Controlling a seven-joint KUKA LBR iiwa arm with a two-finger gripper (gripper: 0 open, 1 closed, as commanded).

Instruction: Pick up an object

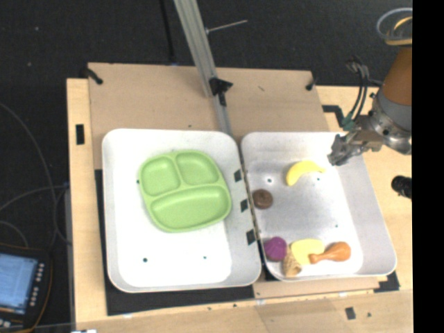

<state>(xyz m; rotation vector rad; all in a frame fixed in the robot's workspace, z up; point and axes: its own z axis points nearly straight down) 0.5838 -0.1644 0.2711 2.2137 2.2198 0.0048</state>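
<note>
Objects for picking are all seen lying in the right shallow white bin (361, 207); nothing is lifted yet. A yellow banana-shaped toy (303, 172) is lying near the bin's upper middle. A small round brown piece (262, 199) is placed close to the left wall. Along the lower edge a purple rounded toy (275, 248), a pale yellow lumpy piece (306, 248) and an orange-brown drumstick-shaped toy (331, 253) are clustered, touching or nearly so; a small tan item (291, 266) is tucked beneath them, too small to be identified.

The left shallow white bin (125, 255) is occupied by a green plastic divided plate (184, 191), lying flat, three compartments up.

The claw (343, 150) is positioned at the right bin's upper right corner, over the rim, with the grey arm with orange band (395, 96) coming in from the right. Its opening cannot be told at this resolution: the tip is seen only as a dark blur. Nothing is seen between its tips, so no hold is claimed.

Progress is judged as early: approach only, no contact, no grasp, no lift. All items are resting on the bin floor. The banana-shaped toy is the nearest candidate, just left of and below the claw, and it is well apart from the other items, so it is judged the cleanest target. The lower cluster is judged riskier, as neighbours could be nudged. Left to do: descent, closure, lift.

A light wooden desk (139, 96) is carrying both bins.
</note>
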